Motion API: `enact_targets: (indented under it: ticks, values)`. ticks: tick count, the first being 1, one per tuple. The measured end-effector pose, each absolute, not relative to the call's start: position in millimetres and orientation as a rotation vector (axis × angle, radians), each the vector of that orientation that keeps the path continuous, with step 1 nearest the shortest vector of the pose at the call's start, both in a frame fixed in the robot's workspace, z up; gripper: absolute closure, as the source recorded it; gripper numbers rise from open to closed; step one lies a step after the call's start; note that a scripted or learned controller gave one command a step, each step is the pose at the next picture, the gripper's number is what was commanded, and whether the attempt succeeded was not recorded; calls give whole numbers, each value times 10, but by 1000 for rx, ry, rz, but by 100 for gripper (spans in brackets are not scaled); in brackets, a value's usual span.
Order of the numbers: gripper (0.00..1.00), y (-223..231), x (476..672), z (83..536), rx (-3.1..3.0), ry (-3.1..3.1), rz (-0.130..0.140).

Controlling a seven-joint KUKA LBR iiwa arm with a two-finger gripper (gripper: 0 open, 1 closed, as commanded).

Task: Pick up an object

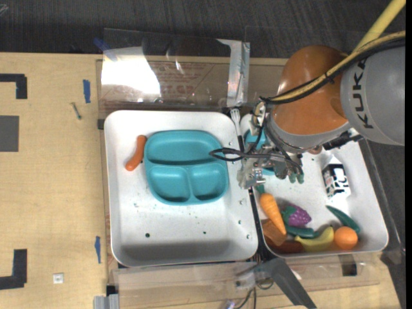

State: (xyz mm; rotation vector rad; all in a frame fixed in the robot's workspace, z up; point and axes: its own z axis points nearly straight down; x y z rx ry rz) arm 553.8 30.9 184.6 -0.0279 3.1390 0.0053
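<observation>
The arm reaches in from the right, and my gripper (278, 170) hangs over the left part of the right bin (373, 205), just above the toy food. Right below it lies an orange carrot (273, 214) with a green top. Next to the carrot sit purple grapes (298, 217), a yellow banana (315, 238), an orange ball (346, 237) and a green piece (341, 215). A small white and black can (336, 179) lies to the gripper's right. I see nothing between the fingers.
The left bin (180, 237) bears a teal divided tray (185, 166) and an orange sausage-shaped piece (136, 153) by the tray's left edge. A clear plastic sheet (174, 76) stands behind the bins. Cardboard bench surface stretches off to the left.
</observation>
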Motion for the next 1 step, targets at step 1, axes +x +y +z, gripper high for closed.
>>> enact_targets:
  ticks: [1]
  values:
    - [100, 896, 6196, 1861, 309, 3118, 5]
